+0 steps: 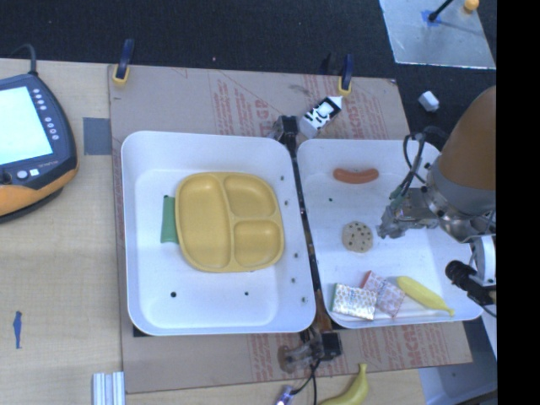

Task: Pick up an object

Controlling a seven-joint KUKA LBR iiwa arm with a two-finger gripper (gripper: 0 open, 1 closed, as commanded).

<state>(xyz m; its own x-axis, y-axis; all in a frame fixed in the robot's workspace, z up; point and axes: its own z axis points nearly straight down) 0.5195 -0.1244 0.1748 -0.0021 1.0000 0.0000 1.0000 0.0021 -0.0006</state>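
The arm (472, 154) reaches in from the right edge of the camera view, its broad orange band showing as a rounded bulk at the top of the visible part, with the grey wrist section just below it. Dark cables loop off the left side of the wrist. The gripper (395, 223) hangs at the arm's lower left, a grey metal assembly pointing down and to the left, low over the bench. Its tips blur into the mechanism from this slanted angle. A black fitting juts from the arm's lower right side
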